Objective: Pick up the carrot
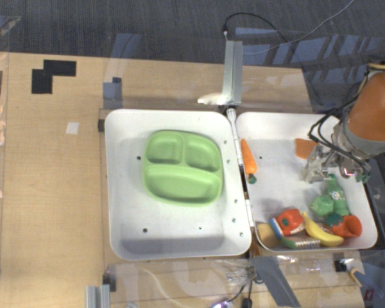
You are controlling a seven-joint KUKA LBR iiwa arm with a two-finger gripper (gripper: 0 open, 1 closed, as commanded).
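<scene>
Camera view gives me the slim orange plastic carrot with a green stub [247,158] lying on the floor of the right-hand shallow white bin [269,126], close against the bin's left wall and well apart from my claw [322,170], off to the claw's left in this view. I judge the pick has not begun: nothing sits between the claw's parts, and whether it is spread or closed I cannot tell from this angle. The reach, descent and grasp all remain. The carrot's long axis runs nearly along that wall, top to bottom in the view, slightly slanted, with the green end at the lower end.
</scene>
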